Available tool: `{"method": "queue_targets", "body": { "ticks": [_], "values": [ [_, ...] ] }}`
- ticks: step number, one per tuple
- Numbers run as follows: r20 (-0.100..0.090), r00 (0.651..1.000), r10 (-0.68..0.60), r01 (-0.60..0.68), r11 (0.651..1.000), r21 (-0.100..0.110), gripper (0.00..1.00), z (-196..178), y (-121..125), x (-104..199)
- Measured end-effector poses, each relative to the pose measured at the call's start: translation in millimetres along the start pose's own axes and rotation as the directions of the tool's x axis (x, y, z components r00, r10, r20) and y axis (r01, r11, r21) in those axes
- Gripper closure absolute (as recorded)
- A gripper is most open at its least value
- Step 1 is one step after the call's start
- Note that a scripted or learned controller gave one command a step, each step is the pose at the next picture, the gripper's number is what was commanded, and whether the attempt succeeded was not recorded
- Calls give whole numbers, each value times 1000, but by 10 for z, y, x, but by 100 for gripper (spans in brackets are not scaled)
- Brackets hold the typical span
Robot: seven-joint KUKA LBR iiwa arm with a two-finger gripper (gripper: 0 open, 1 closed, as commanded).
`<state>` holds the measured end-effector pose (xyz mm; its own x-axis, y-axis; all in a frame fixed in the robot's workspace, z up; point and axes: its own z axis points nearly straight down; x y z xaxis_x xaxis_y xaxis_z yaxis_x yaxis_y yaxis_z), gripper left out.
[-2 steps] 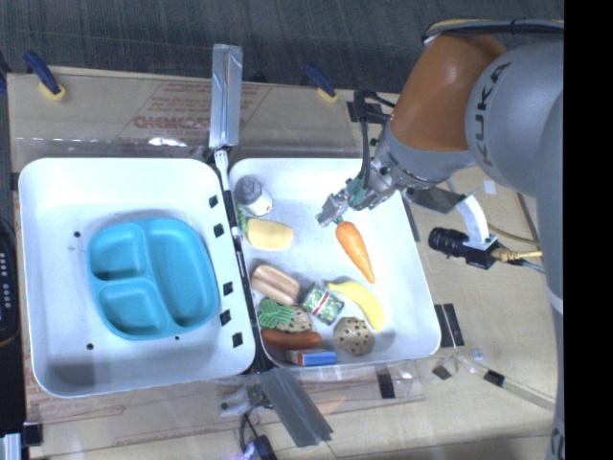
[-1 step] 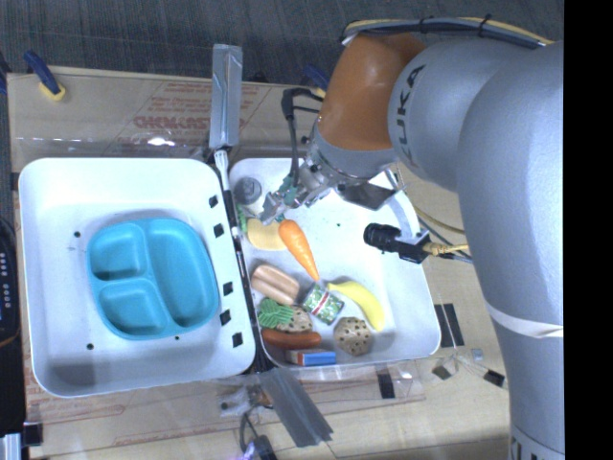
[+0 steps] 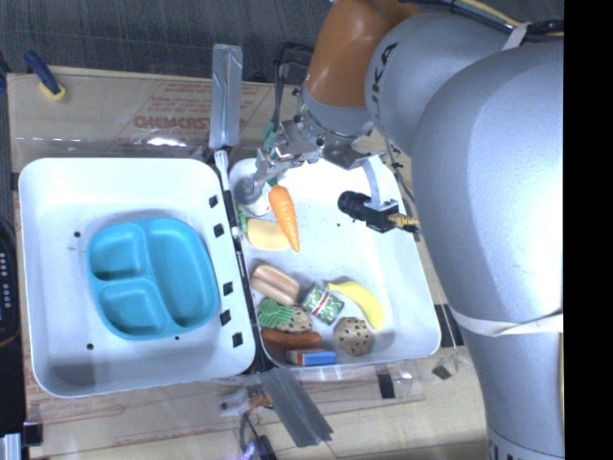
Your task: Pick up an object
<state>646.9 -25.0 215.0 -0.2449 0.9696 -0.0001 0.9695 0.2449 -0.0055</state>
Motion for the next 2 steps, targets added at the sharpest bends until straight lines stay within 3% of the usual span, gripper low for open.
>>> {"method": "queue_targets", "body": {
  "ticks": [1,2],
  "values": [
    [-1,1000,22,-22,1000,6,100,190,-302,-152],
    [-3,976,-218,218,976,3,100,1279,-136,-739]
  ]
}}
